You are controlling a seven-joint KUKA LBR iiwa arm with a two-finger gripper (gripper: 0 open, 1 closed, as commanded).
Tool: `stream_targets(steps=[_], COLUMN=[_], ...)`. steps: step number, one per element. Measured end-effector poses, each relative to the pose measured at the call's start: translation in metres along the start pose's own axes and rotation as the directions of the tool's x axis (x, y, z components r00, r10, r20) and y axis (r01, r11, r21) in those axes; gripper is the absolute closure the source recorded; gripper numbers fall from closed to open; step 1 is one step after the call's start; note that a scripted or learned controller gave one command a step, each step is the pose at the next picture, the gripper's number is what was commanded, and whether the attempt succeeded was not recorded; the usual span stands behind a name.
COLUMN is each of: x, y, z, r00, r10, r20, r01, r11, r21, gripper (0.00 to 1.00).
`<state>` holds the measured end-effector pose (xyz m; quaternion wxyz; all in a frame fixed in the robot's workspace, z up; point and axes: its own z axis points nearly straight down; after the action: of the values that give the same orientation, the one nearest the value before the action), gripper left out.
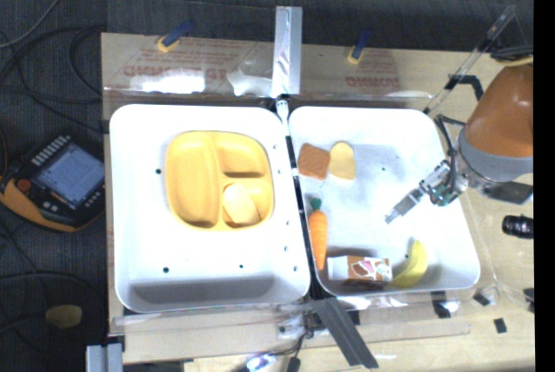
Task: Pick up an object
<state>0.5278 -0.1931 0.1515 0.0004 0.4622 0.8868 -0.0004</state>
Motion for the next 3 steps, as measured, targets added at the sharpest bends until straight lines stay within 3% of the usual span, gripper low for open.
stream_targets(steps=[1, 2, 3], x=[-0.001, 0.054, 0.033], y=[-0.048, -0.010, 0.048], z=[0.062, 0.062, 0.062], r00=[0.999, 0.962, 0.956], r10=[-0.043, 0.272, 0.292], r20=[0.005, 0.009, 0.009], r01=[0.043, -0.271, -0.292], r11=[0.999, 0.962, 0.957], r21=[-0.009, -0.012, -0.010], gripper=[0.00, 0.00, 0.00])
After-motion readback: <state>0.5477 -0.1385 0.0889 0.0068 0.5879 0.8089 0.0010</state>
